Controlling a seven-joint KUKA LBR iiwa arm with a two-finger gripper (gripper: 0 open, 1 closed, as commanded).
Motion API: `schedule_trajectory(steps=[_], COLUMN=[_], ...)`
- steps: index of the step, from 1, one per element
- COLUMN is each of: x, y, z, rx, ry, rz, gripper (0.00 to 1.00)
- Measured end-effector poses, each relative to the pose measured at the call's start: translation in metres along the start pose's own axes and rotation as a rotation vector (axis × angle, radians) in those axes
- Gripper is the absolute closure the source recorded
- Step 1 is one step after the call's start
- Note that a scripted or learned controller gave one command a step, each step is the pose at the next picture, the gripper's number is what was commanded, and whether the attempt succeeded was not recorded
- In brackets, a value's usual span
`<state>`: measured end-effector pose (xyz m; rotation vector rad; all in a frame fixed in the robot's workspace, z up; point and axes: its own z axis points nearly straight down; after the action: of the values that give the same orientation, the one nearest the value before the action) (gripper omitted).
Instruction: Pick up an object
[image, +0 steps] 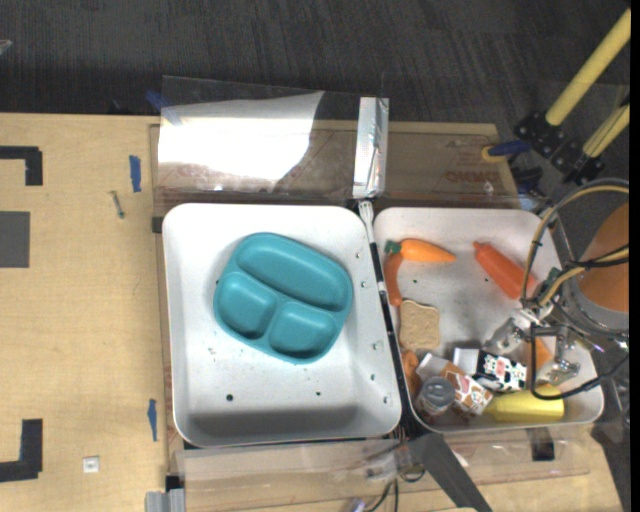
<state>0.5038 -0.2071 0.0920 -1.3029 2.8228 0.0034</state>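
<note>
The right bin (450, 228) holds several toy foods. There is an orange carrot (425, 252) at its far left and a second carrot (497, 268) further right. A slice of bread (420, 323) lies near the left wall. Along the near side lie a black-and-white cow-patterned carton (503, 372), a yellow banana (525, 407) and a grey can (435, 395). My gripper (537, 350) hangs low over the bin's right near corner, just above the cow-patterned carton and the banana. An orange piece shows under it. The wrist and cables hide part of that corner.
The left bin (190, 400) holds a teal divided plate (270, 295) in its middle. A clear plastic sheet (240, 140) lies behind the bins. Yellow bars (590, 65) and black clamps stand at the upper right, beside the arm.
</note>
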Motion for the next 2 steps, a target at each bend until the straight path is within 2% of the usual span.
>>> schedule_trajectory(steps=[1, 2], x=[-0.001, -0.003], y=[0.007, 0.001], z=[0.001, -0.012], rx=[-0.012, 0.005], ry=[-0.001, -0.005], rz=[-0.278, -0.274], gripper=[0.00, 1.00])
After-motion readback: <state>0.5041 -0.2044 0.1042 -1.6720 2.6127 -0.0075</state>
